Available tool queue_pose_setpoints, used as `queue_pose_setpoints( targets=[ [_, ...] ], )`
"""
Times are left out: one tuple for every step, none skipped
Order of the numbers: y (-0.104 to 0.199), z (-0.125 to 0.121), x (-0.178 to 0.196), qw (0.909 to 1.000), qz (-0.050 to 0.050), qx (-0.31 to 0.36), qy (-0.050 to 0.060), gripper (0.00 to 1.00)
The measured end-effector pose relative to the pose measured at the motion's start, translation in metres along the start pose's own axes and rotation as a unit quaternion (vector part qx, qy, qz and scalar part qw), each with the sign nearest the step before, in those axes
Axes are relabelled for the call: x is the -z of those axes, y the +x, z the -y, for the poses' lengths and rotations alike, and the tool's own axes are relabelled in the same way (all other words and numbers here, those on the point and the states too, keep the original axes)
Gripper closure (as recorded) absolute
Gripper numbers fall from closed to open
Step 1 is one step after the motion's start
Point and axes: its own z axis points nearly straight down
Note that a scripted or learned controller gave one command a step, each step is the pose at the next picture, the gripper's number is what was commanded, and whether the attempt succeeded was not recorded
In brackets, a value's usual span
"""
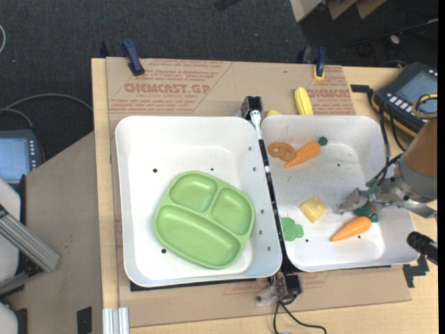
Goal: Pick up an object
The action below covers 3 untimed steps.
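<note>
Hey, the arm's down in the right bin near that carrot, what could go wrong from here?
The gripper sits just above the near carrot, off its middle, so a grasp there may slip off the tapered body or push it away. That carrot lies close to the right bin front wall, so a nudge could wedge it against the rim. The yellow block is nearby to the left; a sideways sweep might knock it.

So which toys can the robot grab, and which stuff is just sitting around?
For the job:
gripper
lower carrot
upper carrot
cheese block
pretzel
green leafy toy

Just lying about:
green divided plate
corn cob, outside the bins
blue clamps
</note>
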Motion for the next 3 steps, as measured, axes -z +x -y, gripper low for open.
queue_pose_setpoints(
  targets=[
    [-0.003, 0.0, 0.01, 1.0, 0.004, -0.001, -0.001, 1.0],
    [0.075, -0.051, 0.082, 1.0, 0.005, 0.003, -0.006, 1.0],
    [0.139, -0.051, 0.123, 1.0, 0.005, 0.001, -0.004, 1.0]
  ],
)
